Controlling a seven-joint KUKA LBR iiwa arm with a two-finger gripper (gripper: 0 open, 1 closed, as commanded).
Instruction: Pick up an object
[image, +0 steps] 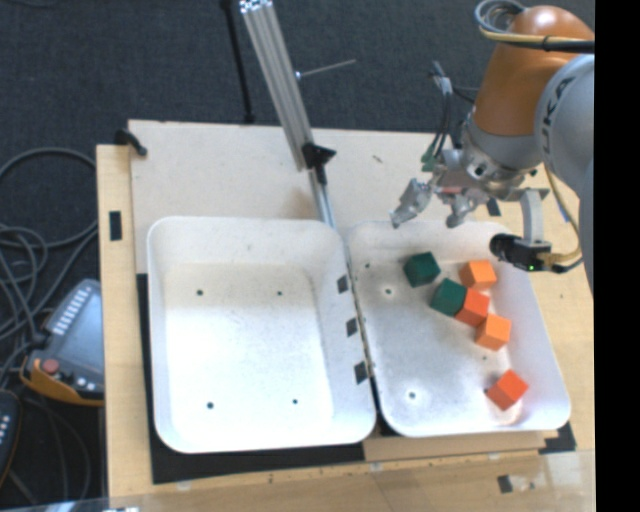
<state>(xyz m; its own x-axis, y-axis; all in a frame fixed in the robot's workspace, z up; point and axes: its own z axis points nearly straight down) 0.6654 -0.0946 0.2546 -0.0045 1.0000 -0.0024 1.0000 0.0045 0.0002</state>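
Jaws spread wide and hold nothing, poised above the right bin's far edge. Green and orange cubes lie below them.

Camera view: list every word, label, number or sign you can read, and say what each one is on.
None can be read.
Handheld controller at the left edge: it has rows of buttons, but any markings are too small and blurred to read.
Blocks in the right bin, such as the green block: plain faces, no print.
Arm's orange band: no lettering shows.
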